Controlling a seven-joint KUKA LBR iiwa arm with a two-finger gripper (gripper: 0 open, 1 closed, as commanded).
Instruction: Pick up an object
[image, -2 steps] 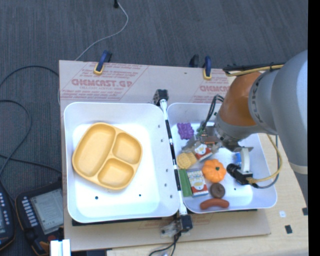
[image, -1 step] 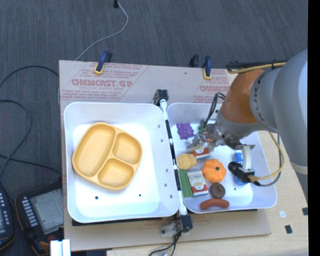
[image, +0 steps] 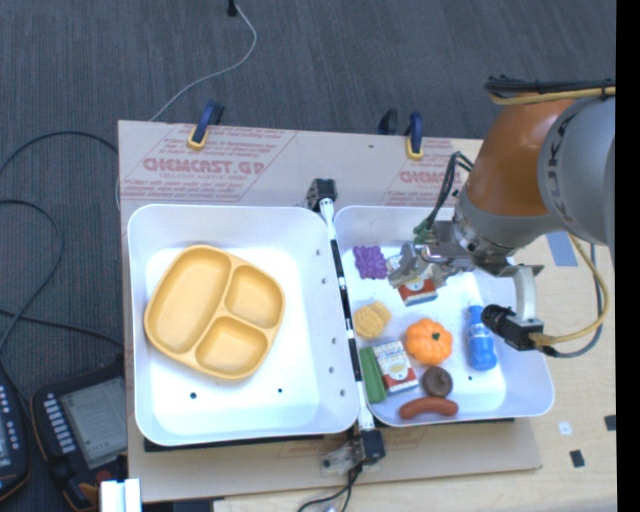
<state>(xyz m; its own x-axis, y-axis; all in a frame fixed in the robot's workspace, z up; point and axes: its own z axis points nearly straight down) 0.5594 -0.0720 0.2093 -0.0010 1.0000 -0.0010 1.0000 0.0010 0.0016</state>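
**Hand low over far side of right bin; finger state not discernible**

Left bin (image: 150, 400): holds one yellow divided plate (image: 215, 311), three compartments, long axis running from far left to near right.

Right bin (image: 530, 395), items left to right:
- Green bar (image: 372, 373) against the left wall, long axis near to far.
- Purple grape cluster (image: 371, 263) at the far left.
- Round yellow waffle-like piece (image: 372, 320) just near of the grapes.
- Red-and-white carton (image: 397, 365) beside the green bar, long axis tilted slightly from near-far.
- Sausage (image: 428, 407) at the near edge, long axis left to right.
- Brown doughnut (image: 437, 380) just far of the sausage.
- Orange pumpkin (image: 429, 341) at centre.
- Small red-and-white box (image: 418, 290) directly under the hand.
- Blue bottle (image: 481, 340) at right, long axis near to far, cap pointing far.

Hand (image: 420, 262): positioned over the small box, between grapes and pumpkin. Grip state cannot be told; contact with the box not confirmed.
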